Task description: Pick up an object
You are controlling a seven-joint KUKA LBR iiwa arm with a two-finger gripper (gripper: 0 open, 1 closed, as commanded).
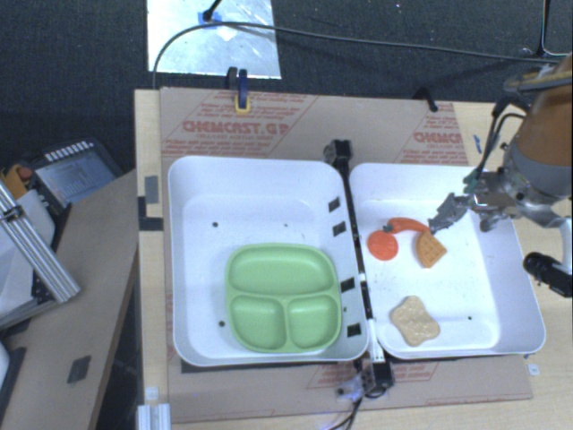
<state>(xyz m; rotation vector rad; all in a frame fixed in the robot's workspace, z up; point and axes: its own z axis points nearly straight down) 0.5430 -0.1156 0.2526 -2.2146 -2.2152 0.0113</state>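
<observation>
Dark carpet (72, 61) behind, brown board (313, 119) with red lettering on the bench, two white bins on top. Gripper (445, 215) in the right bin (515, 325), at roughly 2 o'clock from that bin's centre. Fingers (442, 218) dark, angled down toward 8 o'clock; open or closed: cannot tell, too small and blurred. Nothing seen between them. Tip just above and beside the waffle-textured tan piece (431, 250), which sits at 7 o'clock from the tip; touching or apart: cannot tell. Orange carrot-like piece (407, 225) just at 9 o'clock of the tip, curved, lying flat. Red round piece (383, 245) touching or nearly touching the carrot's left end, at 8 o'clock from the gripper. Beige lumpy piece (414, 321) well apart, at 6 o'clock, near the bin's front wall. Grey wrist and orange band of the arm (542, 141) entering from 3 o'clock, over the bin's right rim. Left bin (206, 195) alongside, black clips on the shared rim. Green three-compartment plate (283, 296) in its front half, flat, toward 5 o'clock of that bin's centre. Silver sheet (213, 21) at 12 o'clock past the board, cable (295, 32) running across it. Aluminium extrusion (36, 249) and dark device (72, 173) on a side table at 9 o'clock.
</observation>
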